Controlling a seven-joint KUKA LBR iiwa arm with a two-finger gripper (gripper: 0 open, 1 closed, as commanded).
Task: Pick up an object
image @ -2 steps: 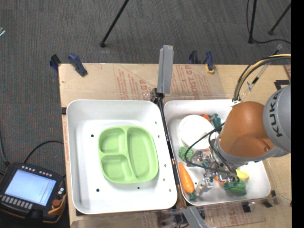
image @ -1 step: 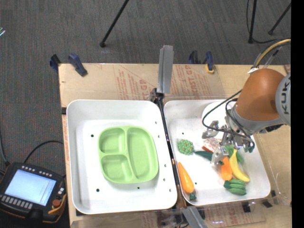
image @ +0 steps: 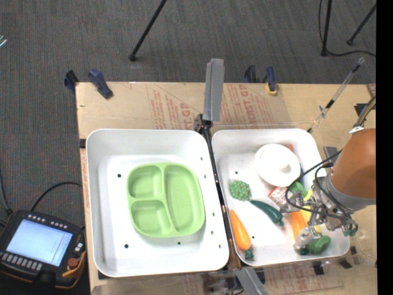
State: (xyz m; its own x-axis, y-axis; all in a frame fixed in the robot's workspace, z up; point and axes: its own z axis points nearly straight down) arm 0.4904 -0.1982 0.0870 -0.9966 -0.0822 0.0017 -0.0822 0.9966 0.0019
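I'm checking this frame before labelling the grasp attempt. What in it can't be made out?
- Gripper: its tips sit in clutter at the right bin's near corner; what they touch is unclear.
- Green object under the gripper: partly covered, too small to identify.
- Orange piece beside it: wrist parts and cables cross it.
- Items below the white round lid: overlapping, blurred, not separable.
- Arm: cut off by the right edge.

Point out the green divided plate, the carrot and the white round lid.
green divided plate (image: pixel 166 200): camera view, on the ridge between its compartments.
carrot (image: pixel 239 228): camera view, middle of its orange body.
white round lid (image: pixel 278 164): camera view, near its centre.
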